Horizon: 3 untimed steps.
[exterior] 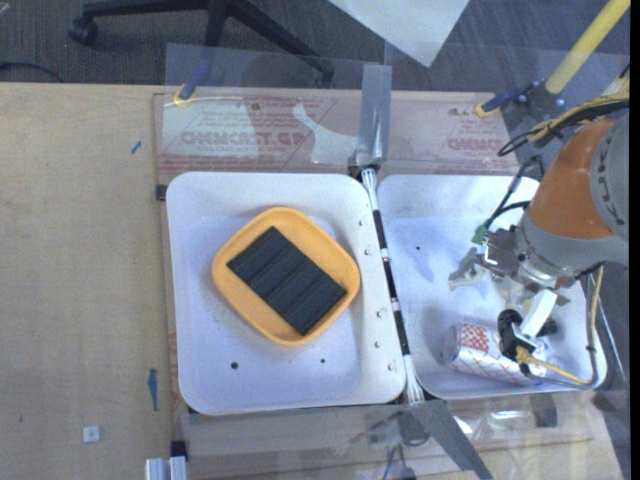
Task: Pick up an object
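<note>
1. Arm (585, 193) reaches in from the right, with its wrist over the right bin (430, 218).
2. Gripper (468, 268) sits over the middle of that bin, pointing left toward the divider between the bins. Open or clamped: can't tell from this angle.
3. Can (478, 346), red-and-white print, lies on its side near the right bin's front wall. It's just in front of the gripper and not touching it.
4. Left bin (200, 218) has an orange dish (235, 303) near its centre, turned corner-on like a diamond.
5. Black ribbed pad (287, 280) lies flat inside the dish, well apart from the gripper.
6. Both bins sit side by side on the wooden bench (70, 268). An office chair base (250, 8) is on the floor behind.
</note>
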{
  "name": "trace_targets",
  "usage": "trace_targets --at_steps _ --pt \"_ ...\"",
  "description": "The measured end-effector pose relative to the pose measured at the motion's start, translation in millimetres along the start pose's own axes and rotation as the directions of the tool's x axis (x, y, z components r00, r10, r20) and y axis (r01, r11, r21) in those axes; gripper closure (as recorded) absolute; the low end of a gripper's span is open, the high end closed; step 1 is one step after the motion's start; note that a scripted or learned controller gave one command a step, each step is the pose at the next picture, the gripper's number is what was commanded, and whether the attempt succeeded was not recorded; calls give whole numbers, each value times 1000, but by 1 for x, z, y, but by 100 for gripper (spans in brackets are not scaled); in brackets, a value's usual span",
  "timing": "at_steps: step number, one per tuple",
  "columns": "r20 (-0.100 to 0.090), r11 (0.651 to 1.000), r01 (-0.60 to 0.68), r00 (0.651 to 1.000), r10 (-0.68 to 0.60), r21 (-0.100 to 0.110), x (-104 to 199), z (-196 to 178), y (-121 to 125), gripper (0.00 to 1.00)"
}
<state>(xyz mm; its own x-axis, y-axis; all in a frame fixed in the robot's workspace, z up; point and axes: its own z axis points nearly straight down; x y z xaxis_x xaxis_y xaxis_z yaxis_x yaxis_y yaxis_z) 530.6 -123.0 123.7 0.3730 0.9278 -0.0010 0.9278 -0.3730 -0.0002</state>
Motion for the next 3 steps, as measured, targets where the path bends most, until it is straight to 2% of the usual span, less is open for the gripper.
trace_targets --at_steps 1,2,3 --pt "-2 982 188 982 -188 4 -14 -21 -46 0" --pt "-1 953 301 954 -301 -8 8 36 -56 0" --pt "0 955 296 955 -296 -12 7 25 -55 100"
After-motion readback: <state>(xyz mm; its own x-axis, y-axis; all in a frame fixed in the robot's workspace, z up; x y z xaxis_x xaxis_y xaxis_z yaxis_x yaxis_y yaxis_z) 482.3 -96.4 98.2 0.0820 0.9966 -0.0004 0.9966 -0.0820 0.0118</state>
